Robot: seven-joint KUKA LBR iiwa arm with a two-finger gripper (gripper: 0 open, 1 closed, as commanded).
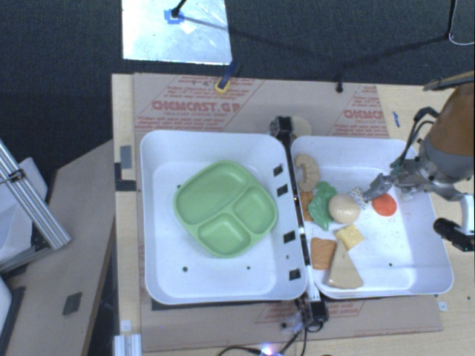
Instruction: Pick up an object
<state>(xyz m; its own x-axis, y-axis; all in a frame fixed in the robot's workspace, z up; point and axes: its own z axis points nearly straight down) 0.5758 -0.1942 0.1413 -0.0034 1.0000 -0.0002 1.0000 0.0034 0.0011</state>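
The right bin (415, 273) holds several toy foods. They are a tan ring (306, 171), a green leafy piece (321, 203), a cream round piece (344, 208), a red disc (384, 206), a yellow cube (350, 236), an orange cracker (322, 252) and a tan wedge (344, 268). My gripper (369, 190) reaches in from the right. Its tip sits between the cream piece and the red disc, just above the disc's left edge. Nothing visibly hangs from it.
A green divided plate (225, 208) lies in the left bin (159, 273). A black-clipped divider (293, 213) separates the two bins. The grey arm with its orange band (451, 128) crosses the right bin's far right corner.
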